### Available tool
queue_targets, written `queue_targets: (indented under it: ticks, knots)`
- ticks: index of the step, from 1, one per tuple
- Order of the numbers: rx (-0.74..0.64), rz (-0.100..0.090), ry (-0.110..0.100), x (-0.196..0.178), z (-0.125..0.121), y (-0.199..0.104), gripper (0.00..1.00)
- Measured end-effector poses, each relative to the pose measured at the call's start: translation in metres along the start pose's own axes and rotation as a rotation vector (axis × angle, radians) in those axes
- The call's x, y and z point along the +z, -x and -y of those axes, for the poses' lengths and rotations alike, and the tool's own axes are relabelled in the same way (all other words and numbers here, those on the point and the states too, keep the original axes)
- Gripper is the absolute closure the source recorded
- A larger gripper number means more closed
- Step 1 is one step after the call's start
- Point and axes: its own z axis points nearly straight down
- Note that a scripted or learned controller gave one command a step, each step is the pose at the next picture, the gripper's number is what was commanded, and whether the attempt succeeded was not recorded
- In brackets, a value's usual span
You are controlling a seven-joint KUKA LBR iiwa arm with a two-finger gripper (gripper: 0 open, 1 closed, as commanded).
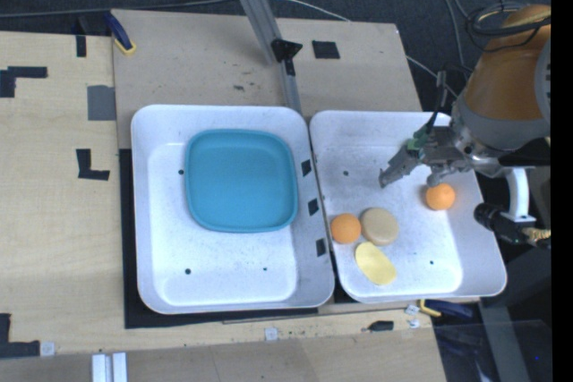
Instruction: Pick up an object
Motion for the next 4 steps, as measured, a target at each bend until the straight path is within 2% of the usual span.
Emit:
queue_targets:
  ticks: [3,4]
  knots:
    - [0.000,0.000,-0.004,0.140,0.007,0.003,0.00]
    - [0.000,0.000,-0.001,0.128,0.006,0.003,1.00]
